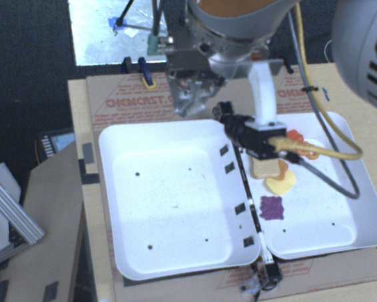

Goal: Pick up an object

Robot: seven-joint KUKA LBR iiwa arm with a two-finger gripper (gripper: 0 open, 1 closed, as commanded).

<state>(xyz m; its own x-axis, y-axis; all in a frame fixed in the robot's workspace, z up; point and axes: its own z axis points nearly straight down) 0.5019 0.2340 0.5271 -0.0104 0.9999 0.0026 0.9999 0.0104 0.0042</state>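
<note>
Several small objects lie in the right bin [364,229]: a tan slice [266,167], a yellow piece [282,183], a purple piece [271,207] and an orange-red piece [296,136] near the back. My gripper [193,94] hangs high, close to the camera, over the back rim of the left bin [129,254]. It is left of and well apart from the objects. Nothing shows in its grasp.
A black bracket [253,137] with a white post [263,95] and a yellow cable [329,155] reaches over the right bin's back left corner, partly above the tan slice. The arm's grey body fills the top right. Cardboard lies under both bins.
</note>
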